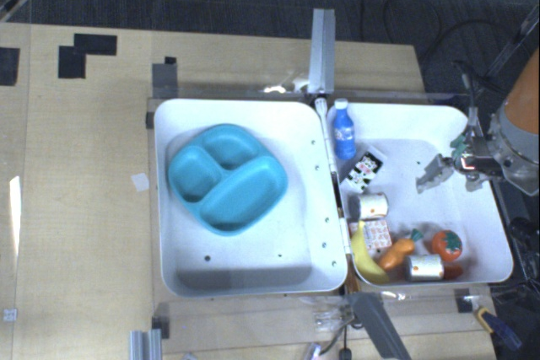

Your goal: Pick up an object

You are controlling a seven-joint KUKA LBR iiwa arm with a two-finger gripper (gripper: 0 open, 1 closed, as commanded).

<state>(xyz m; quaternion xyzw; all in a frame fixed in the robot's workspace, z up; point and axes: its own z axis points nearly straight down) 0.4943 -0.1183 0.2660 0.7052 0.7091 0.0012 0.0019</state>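
Now | arm (519, 110) reaches from right | hand (437, 172) above right bin (422, 126) | finger state unclear, cannot tell

Arm in from my right, claw hanging low

I see the grey arm (516, 126) entering at the right edge of my view, its orange band showing just above the wrist. The wrist is bent so that the claw (436, 172) points leftward and a little down, away from the arm's body. Its grey fingers (430, 175) are small and blurred from here; I cannot make out how they are set, and I see nothing between them.
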